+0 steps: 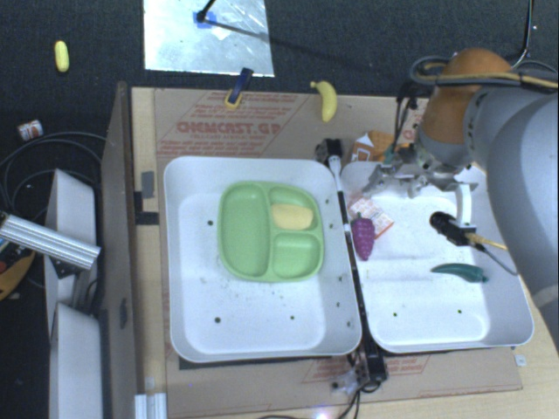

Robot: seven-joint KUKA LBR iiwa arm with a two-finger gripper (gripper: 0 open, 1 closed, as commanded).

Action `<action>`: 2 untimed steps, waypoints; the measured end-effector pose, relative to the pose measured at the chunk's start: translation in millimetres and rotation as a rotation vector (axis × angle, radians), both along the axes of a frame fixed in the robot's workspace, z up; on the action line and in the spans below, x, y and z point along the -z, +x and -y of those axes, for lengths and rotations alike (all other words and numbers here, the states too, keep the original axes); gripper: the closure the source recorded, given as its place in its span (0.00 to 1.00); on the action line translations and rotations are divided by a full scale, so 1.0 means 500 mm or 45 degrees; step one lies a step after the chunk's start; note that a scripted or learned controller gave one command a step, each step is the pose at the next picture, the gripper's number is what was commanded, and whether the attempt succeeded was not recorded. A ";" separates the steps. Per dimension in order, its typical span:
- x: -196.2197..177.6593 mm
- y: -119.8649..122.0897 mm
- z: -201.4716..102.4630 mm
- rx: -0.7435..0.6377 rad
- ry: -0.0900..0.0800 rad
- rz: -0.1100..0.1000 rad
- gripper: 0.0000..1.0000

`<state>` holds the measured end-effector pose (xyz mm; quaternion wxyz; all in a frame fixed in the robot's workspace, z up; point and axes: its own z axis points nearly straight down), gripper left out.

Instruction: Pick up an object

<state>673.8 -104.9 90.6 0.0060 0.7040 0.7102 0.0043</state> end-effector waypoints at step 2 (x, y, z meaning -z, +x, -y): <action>-0.003 -0.072 -0.038 0.010 0.000 0.010 0.00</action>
